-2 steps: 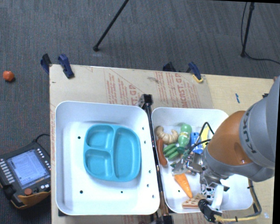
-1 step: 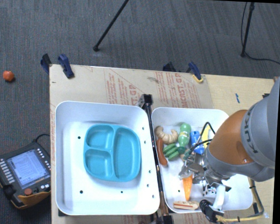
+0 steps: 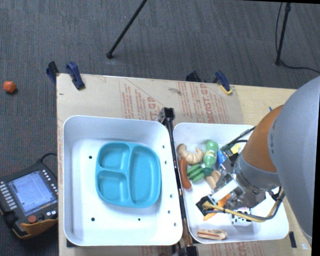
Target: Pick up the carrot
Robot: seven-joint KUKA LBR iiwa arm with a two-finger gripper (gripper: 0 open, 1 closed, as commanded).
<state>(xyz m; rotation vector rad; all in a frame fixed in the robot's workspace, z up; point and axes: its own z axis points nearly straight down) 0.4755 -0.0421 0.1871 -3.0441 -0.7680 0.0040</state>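
My gripper (image 3: 226, 205) hangs low over the front middle of the right bin (image 3: 262, 229), with the grey arm and its orange band coming in from the right. An orange tapered piece, which looks like the carrot (image 3: 213, 214), pokes out to the left from under the gripper. The gripper's body hides the rest of it, so I cannot tell whether it is held.
Behind the gripper lie a croissant (image 3: 191, 152), green vegetables (image 3: 199, 171) and a red-orange sausage shape (image 3: 184, 175) along the bin's left wall. A sandwich-like piece (image 3: 212, 234) lies at the front and a white die (image 3: 241, 217) beside the gripper. The left bin (image 3: 72, 200) holds a blue divided plate (image 3: 129, 174).
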